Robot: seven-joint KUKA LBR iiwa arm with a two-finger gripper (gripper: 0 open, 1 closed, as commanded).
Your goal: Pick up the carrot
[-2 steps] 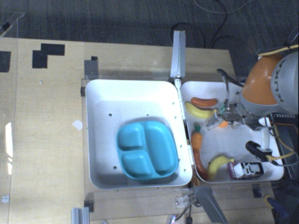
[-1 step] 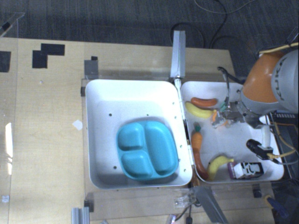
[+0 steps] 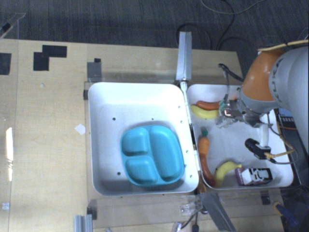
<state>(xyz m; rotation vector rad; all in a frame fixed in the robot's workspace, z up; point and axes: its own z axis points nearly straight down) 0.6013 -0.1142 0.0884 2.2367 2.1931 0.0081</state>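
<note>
The carrot [image 3: 203, 148] lies unpicked along the left wall of the right bin [image 3: 285, 179], right of frame centre, while the gripper [image 3: 227, 114] hangs just above and right of it, its opening impossible to tell.

You will find the carrot [image 3: 204, 149] lying against the right bin's left wall [image 3: 191, 129], so approach from that side is blocked. A banana [image 3: 226, 169] touches its lower end; another banana [image 3: 204, 112] lies above it. The bin floor [image 3: 227, 144] right of the carrot is open.
</note>
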